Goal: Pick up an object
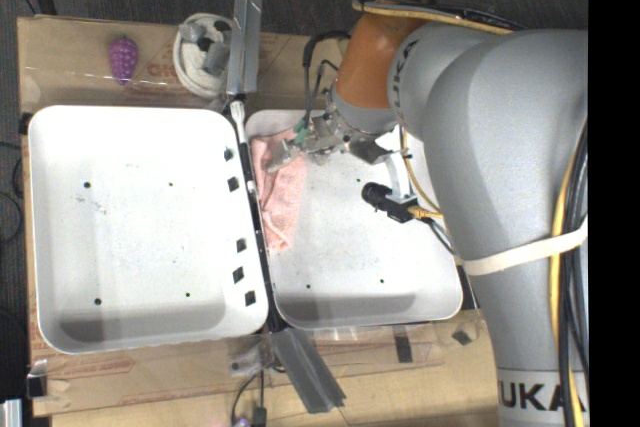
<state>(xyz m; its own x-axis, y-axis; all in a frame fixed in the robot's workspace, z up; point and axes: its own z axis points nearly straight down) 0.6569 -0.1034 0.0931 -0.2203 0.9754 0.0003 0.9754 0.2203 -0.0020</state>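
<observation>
A pink cloth (281,192) lies crumpled along the left wall of the right bin (350,300), near its far corner. My gripper (310,137) hangs low over the cloth's upper end, at the far left corner of that bin, under the orange wrist band. Its fingertips sit right at the cloth's top edge, and the arm hides how they stand against it.
The left bin (130,225) lies beside the right one, split off by a grey divider bar (246,215). A purple grape-like toy (123,58) and a white coil of cable (204,52) rest on the bench behind the left bin. The arm's bulk covers the right bin's right side.
</observation>
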